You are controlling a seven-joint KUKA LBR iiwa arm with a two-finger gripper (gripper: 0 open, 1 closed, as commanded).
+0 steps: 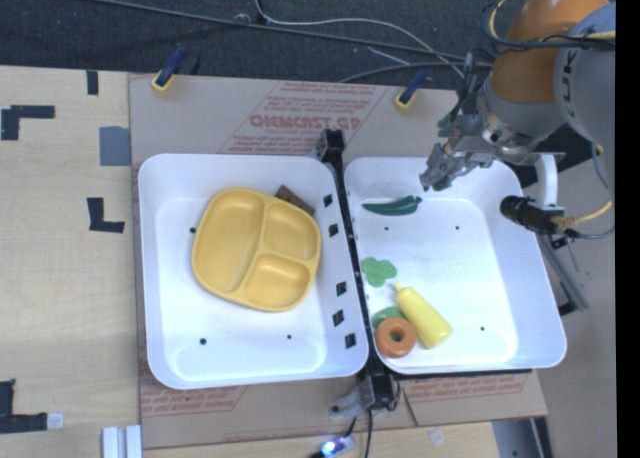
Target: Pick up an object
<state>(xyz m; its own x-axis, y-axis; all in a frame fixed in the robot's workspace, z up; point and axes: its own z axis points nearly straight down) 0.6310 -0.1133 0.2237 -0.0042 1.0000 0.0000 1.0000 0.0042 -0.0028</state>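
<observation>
In the right bin (520, 341) lie a dark green pepper-like piece (392, 206) near the back wall, a light green leaf-shaped piece (378, 270), a yellow bottle (424, 315) and an orange ring (397, 337) at the front left. A green piece (383, 317) peeks out from behind the ring. My gripper (437, 177) hangs over the back edge of the right bin, just right of and above the dark green piece. Nothing shows between its fingertips.
The left bin (165, 276) holds a yellow divided plate (256, 248) with a small brown object (292, 197) tucked behind its back edge. A black divider (345, 246) runs between the bins. Cables (530, 211) and the arm's fittings hang at the right bin's right rim.
</observation>
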